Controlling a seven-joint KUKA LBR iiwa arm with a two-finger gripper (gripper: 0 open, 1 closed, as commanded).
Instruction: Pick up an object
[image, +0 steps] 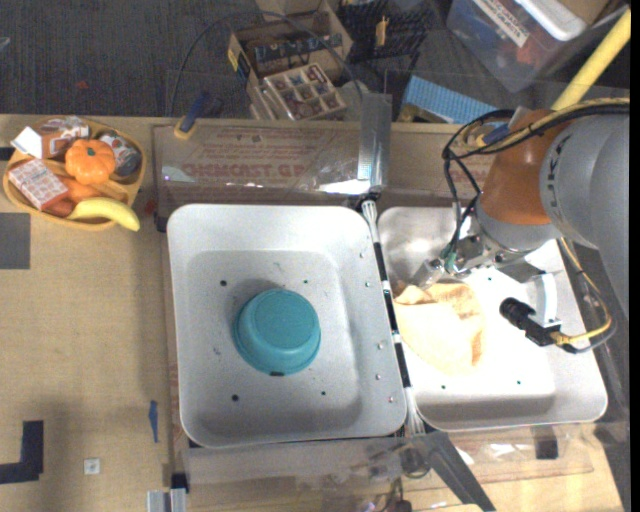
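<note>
Two white bins sit side by side: the left bin (200, 250) holds an upturned teal bowl (278, 331), while in the right bin (570, 400) a pale cloth (440, 330) lies beneath the gripper (447, 263). Whether its fingers are spread or closed cannot be told. A good grasp likely means descending squarely onto the cloth's raised fold and pinching firmly before lifting.

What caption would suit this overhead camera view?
Grey arm's tool lowered over a pale cloth in the right bin; teal bowl in the left bin.
</note>
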